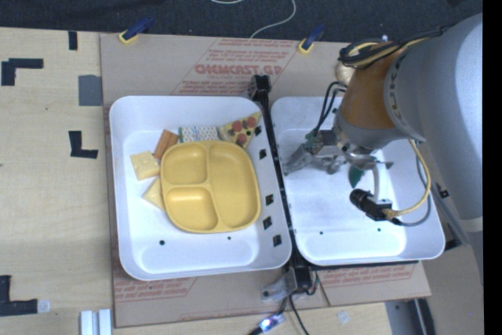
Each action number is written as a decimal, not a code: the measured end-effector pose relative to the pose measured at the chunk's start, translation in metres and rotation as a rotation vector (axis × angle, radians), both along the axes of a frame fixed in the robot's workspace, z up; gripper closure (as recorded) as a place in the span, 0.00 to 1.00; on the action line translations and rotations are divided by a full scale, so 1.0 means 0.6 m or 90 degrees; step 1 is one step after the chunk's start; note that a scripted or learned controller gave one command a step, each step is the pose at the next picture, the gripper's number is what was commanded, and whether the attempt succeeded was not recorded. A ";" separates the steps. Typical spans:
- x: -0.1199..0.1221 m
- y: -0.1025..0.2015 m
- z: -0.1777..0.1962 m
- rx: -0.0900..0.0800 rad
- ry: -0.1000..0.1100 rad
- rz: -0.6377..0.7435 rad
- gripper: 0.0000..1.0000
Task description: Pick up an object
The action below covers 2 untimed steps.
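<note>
In the left bin (192, 261) lies a yellow divided plate (210, 186). Small items stick out from under its far and left edges: a pale yellow square (144, 165), a brown block (165, 143), a dotted flat piece (198, 134) and a pizza-like toy (241, 128). My gripper (318, 157) hangs low over the left part of the right bin (353, 243), close to the divider between the bins. The grey wrist and the orange band (365, 102) cover much of it. I see nothing held in it.
The grey arm (447, 114) fills the right side above the right bin. A black plug on a yellow cable (367, 202) hangs from the wrist over that bin. Both bins rest on a cardboard sheet (235, 67) with clips at its far edge.
</note>
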State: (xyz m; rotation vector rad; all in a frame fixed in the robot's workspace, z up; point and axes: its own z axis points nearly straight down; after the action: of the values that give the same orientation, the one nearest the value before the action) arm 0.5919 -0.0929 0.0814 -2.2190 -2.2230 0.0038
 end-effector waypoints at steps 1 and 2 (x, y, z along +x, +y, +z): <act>0.001 0.000 0.022 0.000 -0.001 0.000 1.00; 0.002 -0.014 0.102 0.000 -0.003 -0.001 1.00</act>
State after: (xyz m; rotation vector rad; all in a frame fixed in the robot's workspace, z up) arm 0.5932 -0.1014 0.1423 -2.2222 -2.2239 -0.0022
